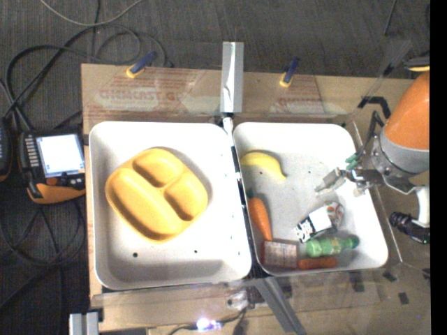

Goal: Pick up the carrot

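The orange carrot lies lengthwise near the left wall of the right bin, just below a yellow banana. My gripper hovers over the right side of the same bin, well to the right of the carrot and above it in the view. It is open and nothing sits between its fingers. The arm's orange band shows at the right edge.
A green bottle, a black-and-white packet, a brown packet and a red item crowd the right bin's front. A yellow divided plate lies in the left bin. The bins' shared wall runs beside the carrot.
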Controlling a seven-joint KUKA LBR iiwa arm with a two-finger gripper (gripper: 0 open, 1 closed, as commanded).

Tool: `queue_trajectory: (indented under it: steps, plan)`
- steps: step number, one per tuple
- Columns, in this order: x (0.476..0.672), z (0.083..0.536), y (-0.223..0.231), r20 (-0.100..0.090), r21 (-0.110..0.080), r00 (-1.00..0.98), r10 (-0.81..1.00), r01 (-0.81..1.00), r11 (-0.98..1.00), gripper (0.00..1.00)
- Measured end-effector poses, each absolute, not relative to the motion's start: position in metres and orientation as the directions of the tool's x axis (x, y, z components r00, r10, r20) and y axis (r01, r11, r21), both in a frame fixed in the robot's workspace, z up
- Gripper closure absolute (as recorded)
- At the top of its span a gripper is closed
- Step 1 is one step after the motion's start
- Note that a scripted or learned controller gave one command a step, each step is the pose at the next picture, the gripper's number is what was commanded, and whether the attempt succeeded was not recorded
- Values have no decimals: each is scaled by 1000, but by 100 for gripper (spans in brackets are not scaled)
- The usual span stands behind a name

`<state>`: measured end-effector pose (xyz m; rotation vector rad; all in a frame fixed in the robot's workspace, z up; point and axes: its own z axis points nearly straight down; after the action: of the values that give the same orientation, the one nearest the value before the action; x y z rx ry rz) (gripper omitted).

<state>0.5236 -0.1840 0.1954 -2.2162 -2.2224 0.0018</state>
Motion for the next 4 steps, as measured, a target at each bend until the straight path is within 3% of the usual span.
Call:
queue_trajectory:
  steps: [1,2,3,4]
  plan:
    - [493,108,-132,1,-1,-131,991,991,131,0]
    - [493,116,-131,4,-4,-131,991,991,131,100]
    - [490,102,-115,-5,24,132,991,991,-132,100]
    - [495,98,-101,0,39,281,960,959,-281,100]
